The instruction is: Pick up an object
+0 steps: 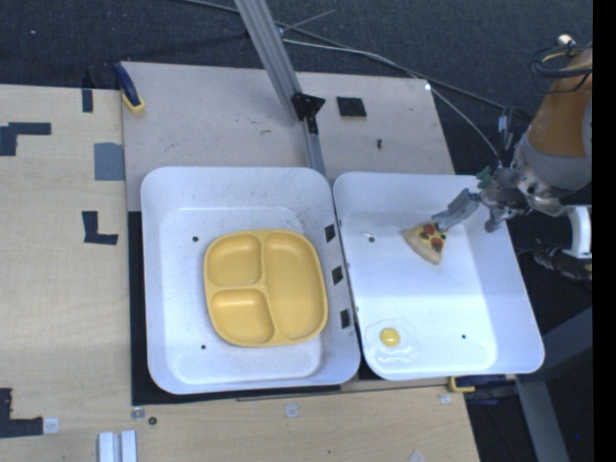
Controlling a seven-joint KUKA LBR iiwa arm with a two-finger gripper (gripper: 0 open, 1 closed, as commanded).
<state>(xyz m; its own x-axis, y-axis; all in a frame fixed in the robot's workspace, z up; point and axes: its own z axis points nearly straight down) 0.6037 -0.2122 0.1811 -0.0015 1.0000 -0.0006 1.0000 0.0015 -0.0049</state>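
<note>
Two white bins sit side by side on the bench. The left bin (164, 258) holds a yellow divided plate (265, 287) with three compartments, lying flat near its middle. The right bin (500, 287) holds a toy pizza slice (424, 240) in its upper half and a toy fried egg (390, 340) near its lower edge.

The arm (558, 133) reaches in from the right, and the gripper (452, 212) hangs over the upper right part of the right bin, slanting down to the left. Its grey tip sits just beside the pizza slice, at the slice's upper right edge; contact between them cannot be made out. Whether the fingers are apart or together cannot be told from this angle. The fried egg lies well below the fingers, apart from them, and the yellow plate lies far to their left in the other bin.
</note>
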